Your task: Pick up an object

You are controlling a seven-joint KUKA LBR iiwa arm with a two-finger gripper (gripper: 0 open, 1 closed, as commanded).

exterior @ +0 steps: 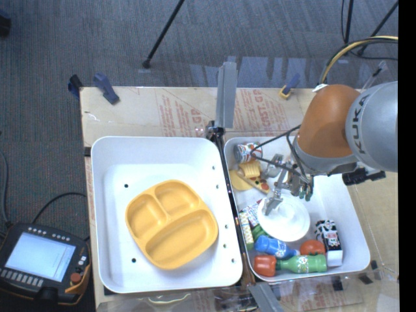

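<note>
My gripper hangs over the right bin, just above the far rim of a white round dish. Its fingers stand apart and nothing shows between them. One fingertip reaches down to the dish's left edge. Around the dish lie a blue toy, a green bottle, a red piece, a second red piece, a black-and-white cow-print carton, a yellow item and a small printed can. The arm's orange band covers the bin's far right corner.
The left bin holds a yellow divided plate. A grey upright post stands behind the gap between the bins. A teach pendant lies on the floor at the lower left. A striped packet lies along the right bin's left wall.
</note>
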